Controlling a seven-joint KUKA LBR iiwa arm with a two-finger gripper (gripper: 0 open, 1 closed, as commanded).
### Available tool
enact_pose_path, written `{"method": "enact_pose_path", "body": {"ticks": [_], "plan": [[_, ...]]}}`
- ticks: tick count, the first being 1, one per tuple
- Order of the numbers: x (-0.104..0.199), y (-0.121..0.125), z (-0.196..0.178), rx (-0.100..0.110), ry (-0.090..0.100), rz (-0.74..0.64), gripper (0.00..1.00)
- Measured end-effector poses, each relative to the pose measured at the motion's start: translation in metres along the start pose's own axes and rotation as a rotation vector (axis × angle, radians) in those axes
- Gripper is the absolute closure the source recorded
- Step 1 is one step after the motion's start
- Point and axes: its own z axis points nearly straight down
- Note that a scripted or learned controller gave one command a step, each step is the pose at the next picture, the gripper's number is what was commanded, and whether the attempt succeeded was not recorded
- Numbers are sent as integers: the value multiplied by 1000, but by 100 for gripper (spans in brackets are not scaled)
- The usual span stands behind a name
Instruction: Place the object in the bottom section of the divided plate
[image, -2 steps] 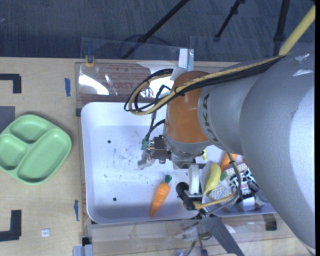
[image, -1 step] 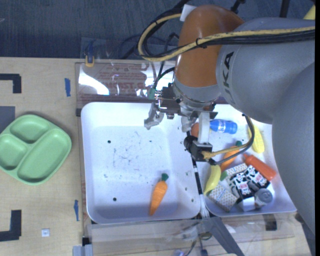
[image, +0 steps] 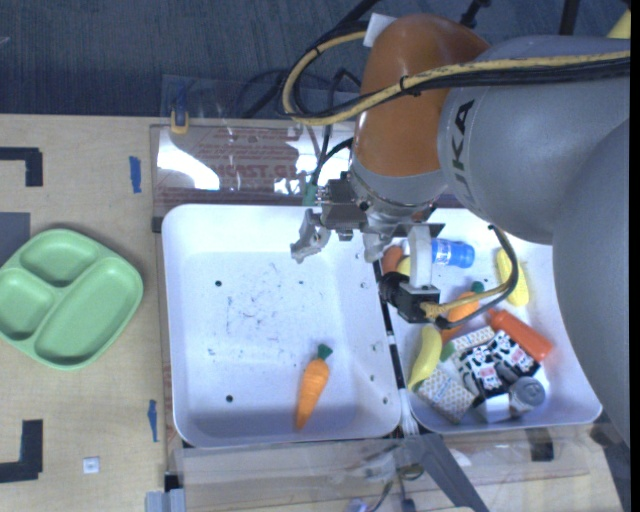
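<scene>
**Fingers hang bare above the left bin while the carrot waits below**

Fingers (image: 308, 238) first: you see a grey claw-like pair jutting from the wrist hardware at the upper middle of the camera view, tips spread a little and nothing between them, so read the gripper (image: 305, 243) as released and carrying no load. It hangs over the far end of the left bin (image: 200, 260), near that bin's back wall.

Look toward the camera from the fingers and you find the toy carrot (image: 312, 388), orange with a green top, lying on the bin floor close to the near wall, well apart from the tips. It is the lone item in that bin, which by my judgement makes it the object to move. It lies slightly tilted, green end pointing away from you, so a grasp across its narrow body looks the sensible approach.

Off to the fingers' left, beyond the bin wall, sits the green divided plate (image: 65, 297) on the wooden bench (image: 90, 150). Its largest section faces the lower edge of the view; that is likely the target, and nothing lies in it.

To the fingers' right, under the arm, the right bin (image: 575, 375) holds a jumble of toys, among them a blue bottle (image: 455, 253). Judged from this, the pick is not yet made.
</scene>
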Motion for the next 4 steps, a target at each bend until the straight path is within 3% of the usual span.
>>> {"method": "enact_pose_path", "body": {"ticks": [1,2,3,4], "plan": [[-13,3,20,0,0,81,0],[14,18,29,-3,1,458,0],[35,84,3,-3,1,379,0],[63,83,-48,-5,1,269,0]]}}
